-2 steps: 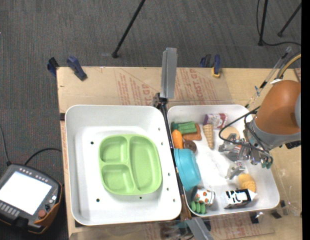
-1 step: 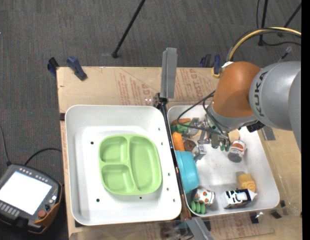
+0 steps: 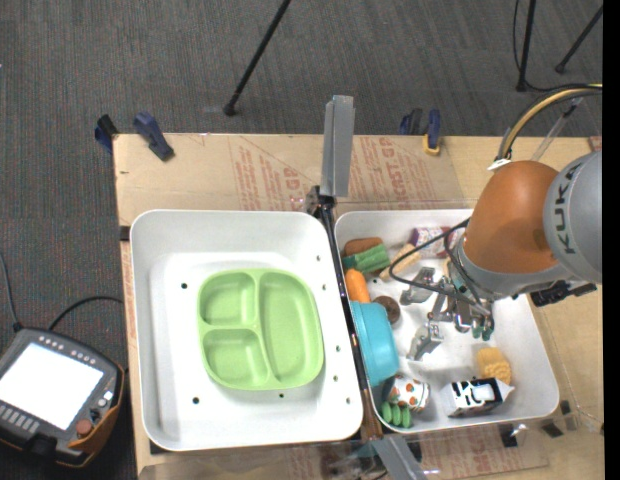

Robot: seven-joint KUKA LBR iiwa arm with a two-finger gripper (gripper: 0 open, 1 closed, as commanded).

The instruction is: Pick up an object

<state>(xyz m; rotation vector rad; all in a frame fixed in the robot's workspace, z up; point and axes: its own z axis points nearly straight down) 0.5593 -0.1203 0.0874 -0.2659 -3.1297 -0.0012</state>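
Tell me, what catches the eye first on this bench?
The green divided plate lies alone in the left bin. Over the right bin, crowded with small toys and a blue bowl, hangs the arm's orange band, its gripper low among them.

What my own arm hides from me

My orange band (image 3: 512, 230) covers the right bin's (image 3: 538, 363) far right corner, and the purple item (image 3: 426, 235) there shows only at its edge. My gripper (image 3: 442, 330) is too blurred to read. The handheld screen (image 3: 48, 393) is cut off at the left.
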